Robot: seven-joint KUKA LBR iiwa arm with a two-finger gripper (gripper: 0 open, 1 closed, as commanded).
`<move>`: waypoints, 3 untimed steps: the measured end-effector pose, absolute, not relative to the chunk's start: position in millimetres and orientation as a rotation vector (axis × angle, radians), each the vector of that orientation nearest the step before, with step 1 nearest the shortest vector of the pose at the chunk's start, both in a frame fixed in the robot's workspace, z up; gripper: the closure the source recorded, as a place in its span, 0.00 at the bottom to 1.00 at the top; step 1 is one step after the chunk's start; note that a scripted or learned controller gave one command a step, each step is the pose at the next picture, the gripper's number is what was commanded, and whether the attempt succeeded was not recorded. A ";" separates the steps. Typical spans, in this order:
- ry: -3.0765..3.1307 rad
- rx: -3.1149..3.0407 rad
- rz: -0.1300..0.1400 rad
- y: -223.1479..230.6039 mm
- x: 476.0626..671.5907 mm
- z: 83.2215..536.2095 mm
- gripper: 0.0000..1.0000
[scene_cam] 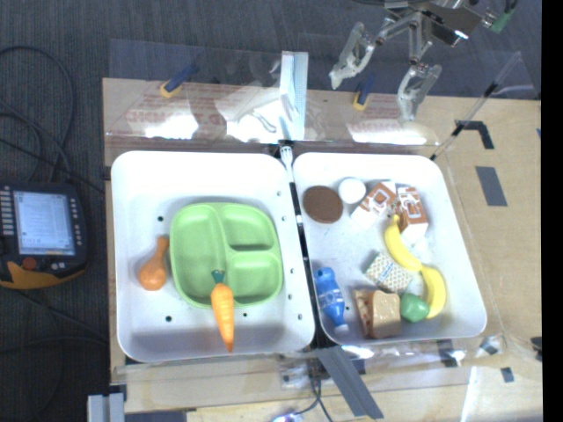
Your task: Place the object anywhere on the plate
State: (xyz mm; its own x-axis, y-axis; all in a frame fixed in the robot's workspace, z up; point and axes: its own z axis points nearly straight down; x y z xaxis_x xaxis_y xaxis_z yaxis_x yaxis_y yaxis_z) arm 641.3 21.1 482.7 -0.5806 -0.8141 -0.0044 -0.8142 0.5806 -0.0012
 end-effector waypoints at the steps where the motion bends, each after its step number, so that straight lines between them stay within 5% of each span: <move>1: 2.701 -1.596 -0.002 -39.5 649.2 483.2 0.00; 2: 2.614 -1.737 -0.002 -115.7 669.8 482.4 0.00; 3: 2.375 -2.048 -0.001 -159.5 670.1 482.7 0.00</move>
State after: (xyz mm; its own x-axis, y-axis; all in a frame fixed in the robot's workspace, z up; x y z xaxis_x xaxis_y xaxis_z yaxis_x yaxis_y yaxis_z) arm 670.1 -159.5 482.7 -0.1471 -0.9891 -0.0035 -0.9891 0.1471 -0.0039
